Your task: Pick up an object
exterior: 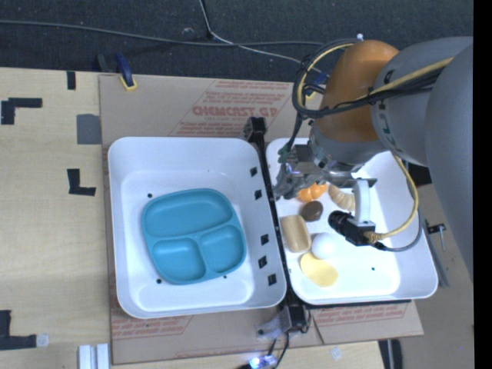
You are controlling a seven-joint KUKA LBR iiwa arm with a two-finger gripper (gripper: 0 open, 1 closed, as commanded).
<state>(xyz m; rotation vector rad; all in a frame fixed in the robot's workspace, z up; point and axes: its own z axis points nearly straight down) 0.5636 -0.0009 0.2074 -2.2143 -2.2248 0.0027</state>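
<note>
Small food items [310, 237] in right bin [400, 279]

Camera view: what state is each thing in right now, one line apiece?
Gripper: low in the right bin, over the orange piece.
Blue tray: flat in the left bin, compartments bare.
Brown piece, tan piece, white egg, yellow piece: loose on the bin floor.

A blue divided tray [193, 234] lies flat in the left white bin [123, 206]. Both bins sit on a cardboard sheet [215, 110] printed with red lettering, spread over the wooden tabletop [46, 229]. Black cables [201, 10] trail over the dark floor [92, 6] at the far side.
</note>
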